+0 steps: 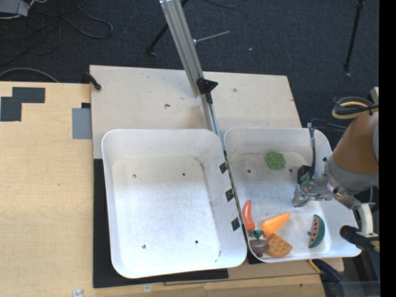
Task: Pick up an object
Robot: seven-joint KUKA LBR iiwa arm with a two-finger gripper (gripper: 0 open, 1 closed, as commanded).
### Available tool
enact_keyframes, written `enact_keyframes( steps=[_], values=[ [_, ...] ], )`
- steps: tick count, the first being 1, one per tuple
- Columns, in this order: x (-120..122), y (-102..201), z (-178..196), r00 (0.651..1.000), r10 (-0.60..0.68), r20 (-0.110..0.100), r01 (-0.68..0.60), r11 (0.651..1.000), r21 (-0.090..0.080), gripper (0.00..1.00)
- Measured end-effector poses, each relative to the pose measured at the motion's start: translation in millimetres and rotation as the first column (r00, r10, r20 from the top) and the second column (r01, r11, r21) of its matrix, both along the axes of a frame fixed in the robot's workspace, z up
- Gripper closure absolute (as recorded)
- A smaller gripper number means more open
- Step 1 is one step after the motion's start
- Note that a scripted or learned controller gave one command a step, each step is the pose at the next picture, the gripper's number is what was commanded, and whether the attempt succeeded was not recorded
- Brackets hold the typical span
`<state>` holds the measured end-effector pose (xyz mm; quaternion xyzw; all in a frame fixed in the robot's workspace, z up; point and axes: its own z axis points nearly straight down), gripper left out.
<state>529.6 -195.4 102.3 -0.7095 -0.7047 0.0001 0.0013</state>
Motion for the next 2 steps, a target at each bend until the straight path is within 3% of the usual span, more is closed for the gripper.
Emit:
enact_keyframes(
  steps=[2],
  values=[
    [-1.4,5.3,89.6,1.0,0.008,0.005,-0.008,1.0,-0.002,1.0]
  ],
)
